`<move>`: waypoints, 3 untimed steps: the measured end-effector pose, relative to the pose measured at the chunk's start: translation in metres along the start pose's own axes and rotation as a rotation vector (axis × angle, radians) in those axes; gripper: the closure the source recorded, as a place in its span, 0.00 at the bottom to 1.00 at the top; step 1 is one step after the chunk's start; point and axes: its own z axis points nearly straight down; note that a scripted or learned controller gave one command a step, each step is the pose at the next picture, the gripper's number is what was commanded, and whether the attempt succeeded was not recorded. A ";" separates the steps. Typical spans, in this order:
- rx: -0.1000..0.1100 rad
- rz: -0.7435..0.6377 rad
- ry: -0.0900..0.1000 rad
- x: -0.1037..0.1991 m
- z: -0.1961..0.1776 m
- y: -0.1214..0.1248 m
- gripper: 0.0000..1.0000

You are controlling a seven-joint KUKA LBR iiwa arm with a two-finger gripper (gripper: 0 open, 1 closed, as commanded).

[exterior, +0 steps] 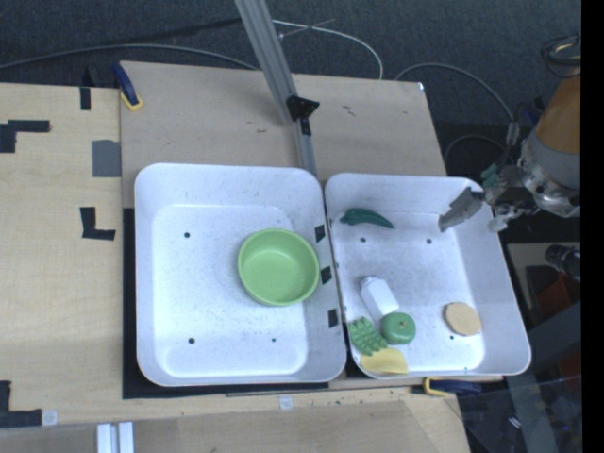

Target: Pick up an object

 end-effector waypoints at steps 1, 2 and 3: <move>0.000 0.000 0.000 0.000 0.000 0.000 0.00; 0.005 0.002 0.000 -0.005 0.050 -0.009 0.00; 0.006 0.002 0.000 -0.013 0.102 -0.007 0.00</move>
